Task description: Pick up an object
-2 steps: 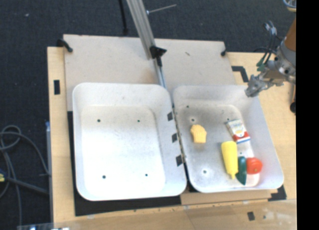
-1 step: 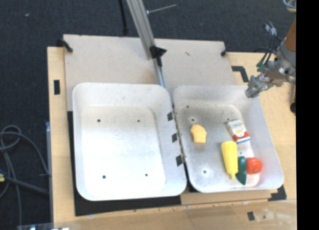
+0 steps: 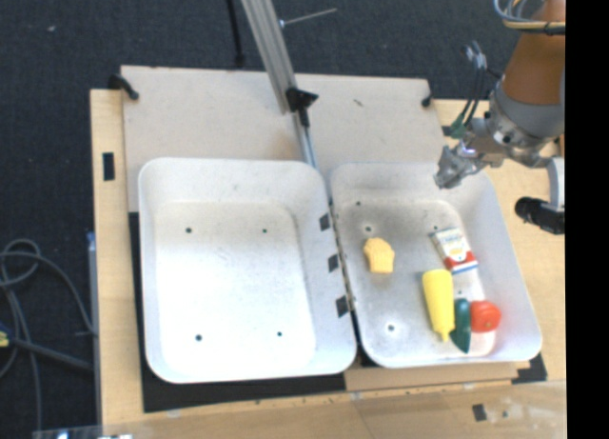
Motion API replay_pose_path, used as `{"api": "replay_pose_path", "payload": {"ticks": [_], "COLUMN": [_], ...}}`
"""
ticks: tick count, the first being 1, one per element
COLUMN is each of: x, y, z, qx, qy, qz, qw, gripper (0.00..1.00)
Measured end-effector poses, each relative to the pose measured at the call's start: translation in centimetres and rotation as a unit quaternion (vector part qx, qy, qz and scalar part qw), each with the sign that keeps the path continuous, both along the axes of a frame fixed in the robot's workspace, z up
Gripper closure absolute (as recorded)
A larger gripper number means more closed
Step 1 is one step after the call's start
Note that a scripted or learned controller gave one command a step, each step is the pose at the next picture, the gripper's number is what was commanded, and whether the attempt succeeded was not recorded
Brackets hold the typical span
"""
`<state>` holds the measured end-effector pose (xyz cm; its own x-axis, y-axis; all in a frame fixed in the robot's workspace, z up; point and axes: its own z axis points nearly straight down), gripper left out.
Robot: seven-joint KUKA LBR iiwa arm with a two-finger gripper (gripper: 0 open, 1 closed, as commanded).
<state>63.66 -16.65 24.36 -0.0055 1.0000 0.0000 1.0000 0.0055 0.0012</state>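
Note:
The right bin (image 3: 400, 189) holds a small yellow chunk (image 3: 379, 256) near its middle. Toward its right side lie a yellow bottle-shaped item (image 3: 438, 301), a white tube with a red cap (image 3: 464, 275) and a dark green piece (image 3: 461, 325), packed close together. My gripper (image 3: 451, 170) hangs over the bin's far right corner, well above and behind these objects, with nothing visibly between its fingers. The arm's orange band (image 3: 533, 66) rises behind it.
The left bin (image 3: 162, 237) sits beside the right one. A slanted aluminium pole (image 3: 271, 42) stands behind the bins near the gap between them. Black clips (image 3: 335, 261) line the divide. Cables (image 3: 29, 275) lie on the floor at left.

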Motion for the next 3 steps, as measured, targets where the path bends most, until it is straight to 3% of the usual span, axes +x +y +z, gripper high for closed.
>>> {"api": "replay_pose_path", "payload": {"ticks": [1, 3], "x": [1.1, 2.0], "y": [5.1, 16.5], "z": [1.0, -1.0], "qx": [0.0002, 0.0006], "qy": [-0.001, 0.001], "qz": [0.001, 0.0], "qw": [1.0, 1.0], "gripper": [1.0, 1.0]}}
